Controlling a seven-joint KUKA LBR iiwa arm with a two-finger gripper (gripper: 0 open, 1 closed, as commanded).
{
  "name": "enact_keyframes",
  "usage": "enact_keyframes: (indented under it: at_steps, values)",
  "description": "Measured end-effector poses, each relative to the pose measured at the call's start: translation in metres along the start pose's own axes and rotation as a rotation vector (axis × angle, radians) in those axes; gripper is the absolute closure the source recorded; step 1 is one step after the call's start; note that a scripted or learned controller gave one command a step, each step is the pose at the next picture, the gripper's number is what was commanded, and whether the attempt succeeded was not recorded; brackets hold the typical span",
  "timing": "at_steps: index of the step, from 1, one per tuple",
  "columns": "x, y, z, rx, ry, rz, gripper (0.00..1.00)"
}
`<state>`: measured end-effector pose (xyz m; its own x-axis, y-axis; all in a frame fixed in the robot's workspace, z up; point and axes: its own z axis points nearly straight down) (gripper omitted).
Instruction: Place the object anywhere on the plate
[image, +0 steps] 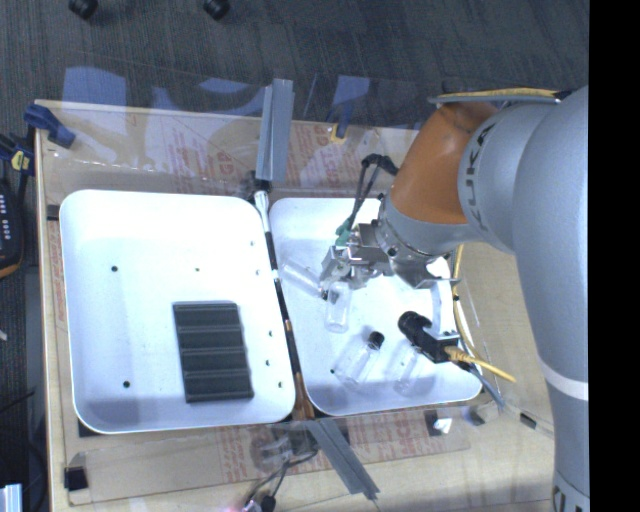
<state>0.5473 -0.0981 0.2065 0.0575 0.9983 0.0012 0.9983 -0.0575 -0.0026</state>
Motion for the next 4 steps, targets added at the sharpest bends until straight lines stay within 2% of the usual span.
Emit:
enact_keyframes:
  at_steps: [1,2,3,4]
  values:
    - [0.086,0.018,0.016,0.001,0.000,-0.061,1.00]
    - [0.162,0.060,0.016,0.002,-0.001,-0.149,1.00]
    - [0.179,-0.038,-0.001,0.002,-0.002,-0.356,1.00]
    - [0.262,-0.087,-0.043,0.000,-0.002,-0.270,1.00]
